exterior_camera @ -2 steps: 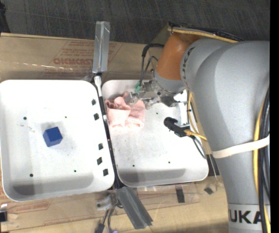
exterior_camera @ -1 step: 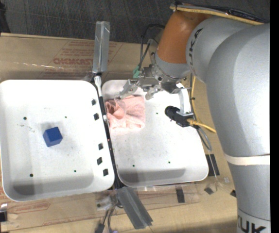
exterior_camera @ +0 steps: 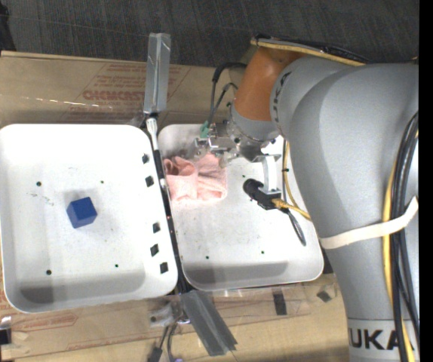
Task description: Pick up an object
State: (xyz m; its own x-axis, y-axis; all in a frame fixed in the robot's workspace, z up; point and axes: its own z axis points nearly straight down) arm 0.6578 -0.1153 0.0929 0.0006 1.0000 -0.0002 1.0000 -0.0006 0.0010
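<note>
A cardboard-covered bench (exterior_camera: 50,81) carries two shallow white bins that meet at a dark seam (exterior_camera: 164,225). A crumpled pink cloth (exterior_camera: 194,181) lies just beside the seam, toward its far end, in the bin (exterior_camera: 231,240) on the arm's side. The grey KUKA arm (exterior_camera: 337,127) holds its claw (exterior_camera: 213,145) low at the cloth's far edge, near the seam. Whether the claw is clenched or released cannot be told from this angle. A blue cube (exterior_camera: 81,211) sits well apart from the seam in the other bin (exterior_camera: 20,138). The grasp appears to be at hand. The next move probably calls for a firm pinch on a fold, then a straight lift.
</note>
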